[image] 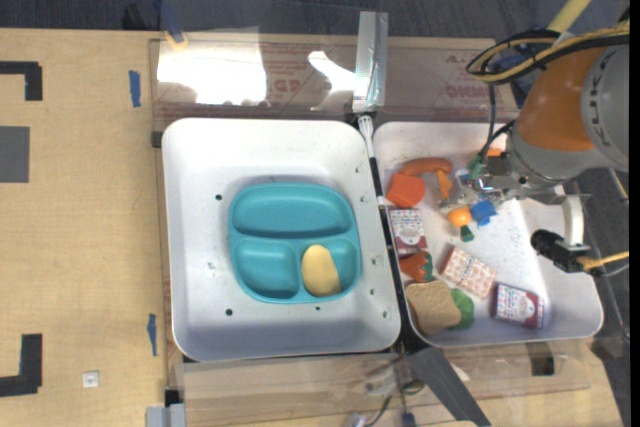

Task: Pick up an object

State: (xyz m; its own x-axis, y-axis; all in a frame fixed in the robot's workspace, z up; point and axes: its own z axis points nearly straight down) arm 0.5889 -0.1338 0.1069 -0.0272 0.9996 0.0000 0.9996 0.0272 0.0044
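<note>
Overhead, at a slant, two shallow white bins sit side by side on a pale wooden bench, their inner rims touching along the middle. Reaching in from the right, the grey arm [600, 115] with its orange band hangs over the upper part of the right bin [585, 315], its gripper [478, 177] low among the clutter near the bin's far rim; whether the fingers are spread or closed cannot be told, as they blur into the small objects around them.

Crowded along the right bin's left and near sides are an orange block [406, 190], a flat orange-red piece [430, 165] beside it, a small blue block [483, 211] and an orange bit [459, 217] just beneath the gripper, a printed packet [407, 230] against the dividing rim, a checked red-and-white pack [468, 272], a tan sponge-like slab [434, 303] touching a green lump [462, 305], and a dark red carton [518, 304]. Bare white floor remains toward that bin's right wall and near corner.

Across the divide, the left bin [190, 215] holds a smooth teal sectioned tray [285, 215] at its centre, with a rounded yellow object [320, 270] in the tray's lower right compartment. Open floor rings the tray on all sides. Beyond the bins lies a glossy clear sheet [220, 70].
</note>
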